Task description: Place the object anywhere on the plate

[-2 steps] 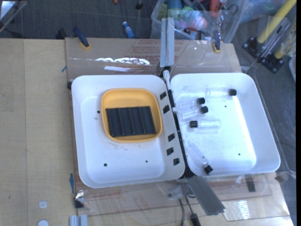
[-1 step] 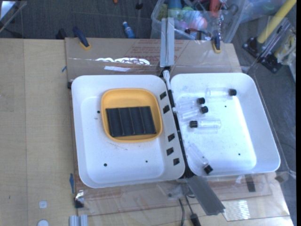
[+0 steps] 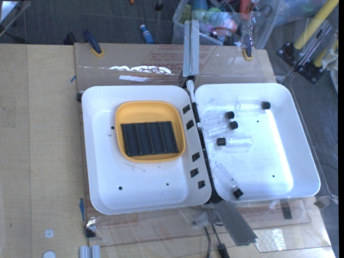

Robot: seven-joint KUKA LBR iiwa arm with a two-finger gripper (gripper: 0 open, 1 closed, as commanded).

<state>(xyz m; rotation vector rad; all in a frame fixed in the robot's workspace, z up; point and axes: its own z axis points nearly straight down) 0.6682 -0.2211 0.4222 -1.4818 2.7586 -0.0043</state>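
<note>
While I am weighing the next move, what matters is which side of the bench things are lying on. The yellow plate (image 3: 122,117) is sitting in the left bin (image 3: 92,160), and a black ribbed slab (image 3: 149,138) is lying flat on it, its long side running across the view and its whole outline resting inside the plate's rim. If that slab is the object, I am judging the placing as done.

The right bin (image 3: 301,144) is holding several clear vials with black caps. One vial (image 3: 239,142) is lying near the middle with its long axis across the bin, cap toward the plate. Another vial (image 3: 226,177) is lying slantwise by the near corner, close to the wall between the bins.

I am reaching in from the right, so the vials are lying nearer my approach and the plate is lying beyond them, across the dividing wall. If a vial is the object, I am expecting a carry leftward over that wall.

As for my gripper, I cannot tell whether it is released or clenched.
</note>
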